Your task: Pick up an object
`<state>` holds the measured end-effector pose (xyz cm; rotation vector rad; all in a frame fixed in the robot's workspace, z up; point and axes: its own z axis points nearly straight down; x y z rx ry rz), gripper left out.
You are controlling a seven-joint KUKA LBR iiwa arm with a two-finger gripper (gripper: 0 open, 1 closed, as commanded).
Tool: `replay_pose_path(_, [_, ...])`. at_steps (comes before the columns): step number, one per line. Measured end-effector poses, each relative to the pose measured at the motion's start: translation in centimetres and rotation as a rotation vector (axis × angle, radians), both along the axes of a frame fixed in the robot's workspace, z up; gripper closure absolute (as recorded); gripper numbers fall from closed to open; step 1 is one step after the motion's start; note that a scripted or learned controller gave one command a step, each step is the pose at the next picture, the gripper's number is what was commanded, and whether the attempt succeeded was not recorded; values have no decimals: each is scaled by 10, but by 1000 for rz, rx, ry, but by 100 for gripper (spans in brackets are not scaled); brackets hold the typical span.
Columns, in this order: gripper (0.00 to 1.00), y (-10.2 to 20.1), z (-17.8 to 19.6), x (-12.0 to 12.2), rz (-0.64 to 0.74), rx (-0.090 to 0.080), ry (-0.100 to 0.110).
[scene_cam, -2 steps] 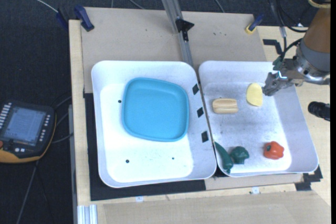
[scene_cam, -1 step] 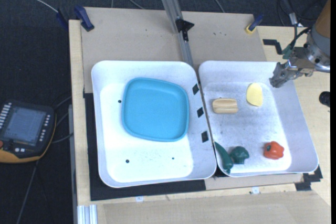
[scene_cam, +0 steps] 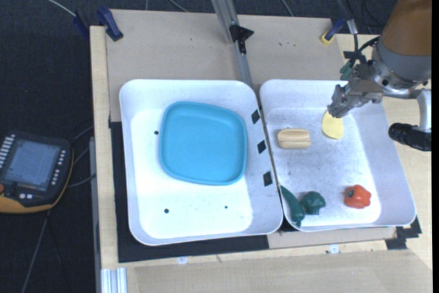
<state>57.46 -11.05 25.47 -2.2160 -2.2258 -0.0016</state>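
A: Pale yellow piece (scene_cam: pixel 333 127), upper middle of the right bin (scene_cam: pixel 391 168), lying flat on the speckled floor. Gripper (scene_cam: pixel 340 108) directly above its top edge, touching or nearly so. Probably the target, judging by that.

B: Jaws?

A: Impossible to tell. Seen from above at a slant, dark and bunched together, no gap to read. Nothing visibly between them, so no claim of a hold.

B: Best way to do it, then?

A: Straight down, centred on the piece rather than on its upper rim. Thin and low against the floor, so likely to slip out of a shallow pinch. Worth closing across the narrower width, then lifting vertically and slowly.

B: Anything in the way?

A: Not much. Tan bun-like item (scene_cam: pixel 293 138) just to the left, apart from the yellow piece but near enough to be nudged by a sideways sweep. Red pepper-like object (scene_cam: pixel 357 196) and green object (scene_cam: pixel 306 202) well clear, down by the near wall. Back wall of the bin near, still apart from the fingers.

B: And the other side?

A: Left bin (scene_cam: pixel 137 147) with a blue plate (scene_cam: pixel 203 143) in it, well away. Grey handheld pendant (scene_cam: pixel 31 168) off the bench at far left, plus cables. No bearing on the grasp.
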Motion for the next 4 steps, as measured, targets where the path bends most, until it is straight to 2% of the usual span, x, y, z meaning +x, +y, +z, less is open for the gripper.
replay_pose_path(1, [100,46,-11,4,0,-1,0])
replay_pose_path(2, [100,102,-20,20,1,0,0])
replay_pose_path(4, [100,201,-30,24,0,0,0])
